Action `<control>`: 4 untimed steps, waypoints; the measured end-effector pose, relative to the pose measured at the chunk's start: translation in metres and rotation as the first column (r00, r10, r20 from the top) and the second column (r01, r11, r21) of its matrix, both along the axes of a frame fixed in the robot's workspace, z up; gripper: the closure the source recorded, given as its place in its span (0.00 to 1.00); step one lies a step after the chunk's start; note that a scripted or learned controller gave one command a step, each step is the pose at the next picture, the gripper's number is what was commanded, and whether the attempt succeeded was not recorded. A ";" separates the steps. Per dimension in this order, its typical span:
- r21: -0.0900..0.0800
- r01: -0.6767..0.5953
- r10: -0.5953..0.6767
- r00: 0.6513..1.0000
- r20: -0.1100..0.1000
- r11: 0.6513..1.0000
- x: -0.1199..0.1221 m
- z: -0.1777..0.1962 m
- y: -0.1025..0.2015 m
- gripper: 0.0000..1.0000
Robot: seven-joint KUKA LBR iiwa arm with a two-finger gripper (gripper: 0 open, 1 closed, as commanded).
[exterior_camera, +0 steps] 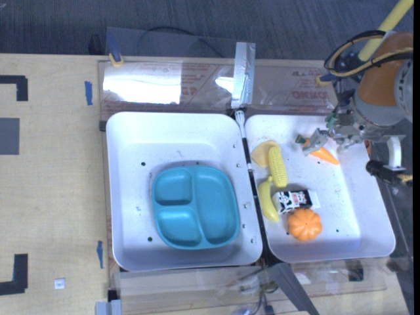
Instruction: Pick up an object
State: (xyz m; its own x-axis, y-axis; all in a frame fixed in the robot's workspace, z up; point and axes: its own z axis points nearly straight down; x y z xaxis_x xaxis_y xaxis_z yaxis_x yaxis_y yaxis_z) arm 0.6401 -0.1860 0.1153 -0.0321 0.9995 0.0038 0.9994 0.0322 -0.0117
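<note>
Carrot (325,154) first: a small orange wedge, pointed toward four o'clock, with a bit of green showing at its nine o'clock side, lying on the floor of the right bin (354,235) near that bin's twelve o'clock wall. The gripper (330,138) sits right over it, and whether its tips are touching the carrot or just above it I cannot tell (the metal parts blur together there); how far apart the fingers stand is just as unclear.

By size, then. The left bin (125,176) holds a blue divided plate (195,205) with three compartments, set toward its five o'clock side. The right bin lies at three o'clock of it, the two touching along a shared edge. The arm (384,87), grey with an orange band, comes in over the right bin's one o'clock corner.

Inside the right bin, well apart from the carrot, a small orange pumpkin (304,224) rests toward six o'clock. Touching it at eleven o'clock is a black-and-white carton (293,199). A corn cob (277,165) lies near the bin's nine o'clock wall, with a banana (268,201) just below it at six o'clock and a pale yellow piece (260,151) at the cob's eleven o'clock.
</note>
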 end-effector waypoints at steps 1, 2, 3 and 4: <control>-0.006 -0.002 0.002 1.000 0.017 1.000 0.005 0.019 -0.001 1.00; -0.006 -0.002 0.003 1.000 0.016 1.000 0.005 0.018 -0.001 0.00; -0.005 0.060 -0.060 0.998 0.015 0.998 -0.004 -0.029 0.001 0.00; -0.006 0.058 -0.058 0.998 0.019 0.998 -0.002 -0.017 0.002 1.00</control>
